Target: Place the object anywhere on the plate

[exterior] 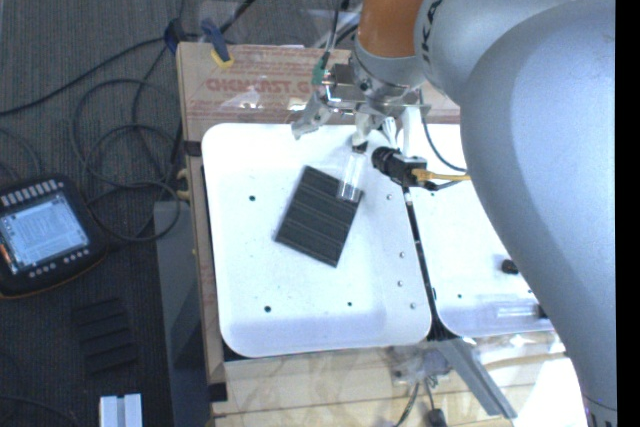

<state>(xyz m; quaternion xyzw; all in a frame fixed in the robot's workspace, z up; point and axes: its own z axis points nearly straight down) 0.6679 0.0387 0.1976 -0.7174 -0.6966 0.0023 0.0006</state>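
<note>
Hanging over the left bin [240,315], the pincer [351,187] touches the ribbed black plate's [318,216] upper corner; finger state unclear.

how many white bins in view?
2. Left bin is in full view, holding a dark ribbed plate with the gripper at the plate's upper right corner. Right bin sits beside it, largely hidden under the arm.

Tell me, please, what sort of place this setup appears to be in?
Probably a robotics lab: a KUKA arm over white bins on a wooden bench, a teach pendant and loose cables on carpet.
</note>
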